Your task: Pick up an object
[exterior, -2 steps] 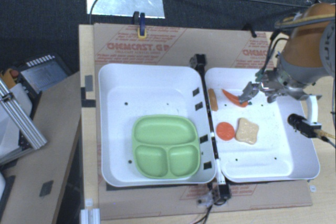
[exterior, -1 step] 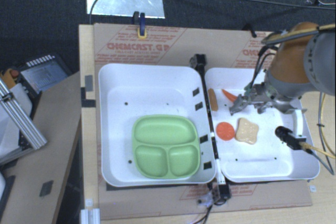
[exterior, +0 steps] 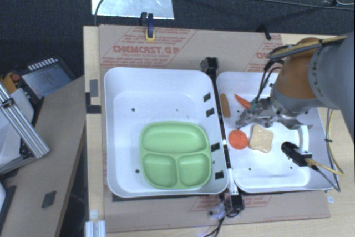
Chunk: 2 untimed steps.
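A green plate [exterior: 175,154] with three compartments lies nearest, flat on the floor of the left bin [exterior: 119,119], toward that bin's near wall and a little right of its middle. The right bin [exterior: 266,177] stands just beside the left one, their long walls touching. In it, close to the dividing wall, sits a round orange-red ball [exterior: 238,139]. Right beside the ball on its right lies a pale, bread-like chunk [exterior: 261,138], the two touching or nearly so. Farther back, a small orange carrot-shaped piece [exterior: 242,101] lies at a slant. Left of it, a thin brown stick [exterior: 225,105] lies along the dividing wall. The gripper [exterior: 256,115] hangs low over the right bin, between the carrot-shaped piece on its far side and the chunk and ball on its near side, just above the chunk's far edge. Whether it is released or clenched cannot be told from this angle, and nothing can be seen grasped in it. The grey arm [exterior: 330,77], with its orange band [exterior: 294,72], reaches in from the right over the bin's far right corner. Both bins rest on a brown cardboard sheet [exterior: 166,47] with red print.
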{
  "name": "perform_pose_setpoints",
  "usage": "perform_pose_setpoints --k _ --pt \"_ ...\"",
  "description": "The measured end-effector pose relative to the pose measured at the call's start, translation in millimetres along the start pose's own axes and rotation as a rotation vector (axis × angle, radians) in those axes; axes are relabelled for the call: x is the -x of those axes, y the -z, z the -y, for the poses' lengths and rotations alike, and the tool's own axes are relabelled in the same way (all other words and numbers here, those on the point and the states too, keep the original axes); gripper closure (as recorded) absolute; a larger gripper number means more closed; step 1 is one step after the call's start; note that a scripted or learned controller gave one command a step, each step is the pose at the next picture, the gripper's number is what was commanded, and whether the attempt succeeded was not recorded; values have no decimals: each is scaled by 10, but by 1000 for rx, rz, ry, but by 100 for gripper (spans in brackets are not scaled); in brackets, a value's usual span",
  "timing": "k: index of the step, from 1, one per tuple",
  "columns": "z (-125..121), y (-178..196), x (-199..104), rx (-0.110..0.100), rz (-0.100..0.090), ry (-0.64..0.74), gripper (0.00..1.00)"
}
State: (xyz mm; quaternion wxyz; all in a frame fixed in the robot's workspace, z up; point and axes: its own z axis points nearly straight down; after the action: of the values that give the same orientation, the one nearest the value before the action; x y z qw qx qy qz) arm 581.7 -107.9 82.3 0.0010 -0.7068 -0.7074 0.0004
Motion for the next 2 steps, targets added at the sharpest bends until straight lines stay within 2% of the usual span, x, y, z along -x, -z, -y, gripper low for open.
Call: perform_pose_setpoints --k 1,2 --pt "-6 126 5 4 1 0 100" --pt "29 726 -56 6 1 3 100"
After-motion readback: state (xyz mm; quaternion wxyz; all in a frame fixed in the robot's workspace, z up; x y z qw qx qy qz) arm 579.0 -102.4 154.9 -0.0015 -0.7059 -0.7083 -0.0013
